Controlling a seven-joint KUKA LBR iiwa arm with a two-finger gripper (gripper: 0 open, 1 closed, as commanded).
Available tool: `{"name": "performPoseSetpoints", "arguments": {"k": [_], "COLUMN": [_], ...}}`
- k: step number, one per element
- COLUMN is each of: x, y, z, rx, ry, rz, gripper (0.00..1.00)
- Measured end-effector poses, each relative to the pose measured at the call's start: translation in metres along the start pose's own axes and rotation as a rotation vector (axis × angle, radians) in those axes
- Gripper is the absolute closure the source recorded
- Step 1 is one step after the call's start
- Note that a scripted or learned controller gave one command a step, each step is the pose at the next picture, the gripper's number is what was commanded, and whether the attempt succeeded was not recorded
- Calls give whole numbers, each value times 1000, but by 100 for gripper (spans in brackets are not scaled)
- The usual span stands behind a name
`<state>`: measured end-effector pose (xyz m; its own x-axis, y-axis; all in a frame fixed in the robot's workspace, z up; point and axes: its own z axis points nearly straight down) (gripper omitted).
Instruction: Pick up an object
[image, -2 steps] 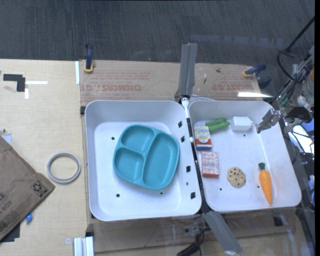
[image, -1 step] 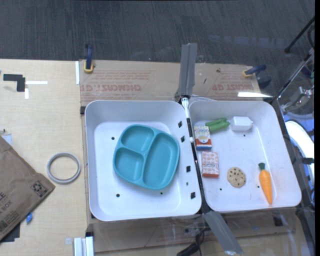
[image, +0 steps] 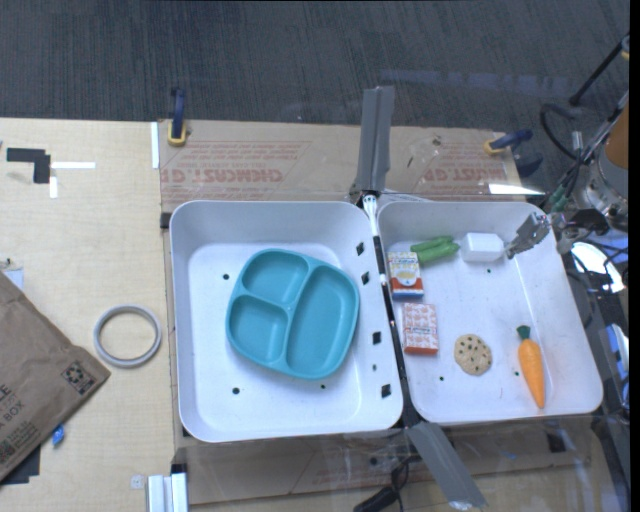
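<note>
Left bin (image: 190, 330): teal divided plate (image: 293, 313), nothing else. Right bin (image: 570, 300): carrot (image: 531, 369) near right, two small cartons (image: 404, 275) (image: 420, 328) along left wall, green pod (image: 433, 248) and white block (image: 482, 246) far side, cookie (image: 472, 354) near centre. Claw (image: 524, 238) at far right corner, just beside white block; can't tell its opening. Tape ring (image: 127, 334) on counter (image: 70, 250), left.

Teal plate (image: 293, 313), carrot (image: 531, 368), cookie (image: 472, 354)
</note>
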<state>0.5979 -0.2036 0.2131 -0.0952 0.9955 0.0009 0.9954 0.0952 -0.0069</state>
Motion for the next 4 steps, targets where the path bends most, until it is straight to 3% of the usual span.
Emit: {"name": "performPoseSetpoints", "arguments": {"k": [1, 2, 3, 4], "x": [-12, -3, -6, 39], "y": [-55, -98, -98, -59], "z": [77, 124, 119, 11], "rx": [-1, -6, -4, -2], "ry": [1, 9, 6, -1], "rz": [-71, -45, -40, 42], "gripper": [0, 0, 100, 100]}}
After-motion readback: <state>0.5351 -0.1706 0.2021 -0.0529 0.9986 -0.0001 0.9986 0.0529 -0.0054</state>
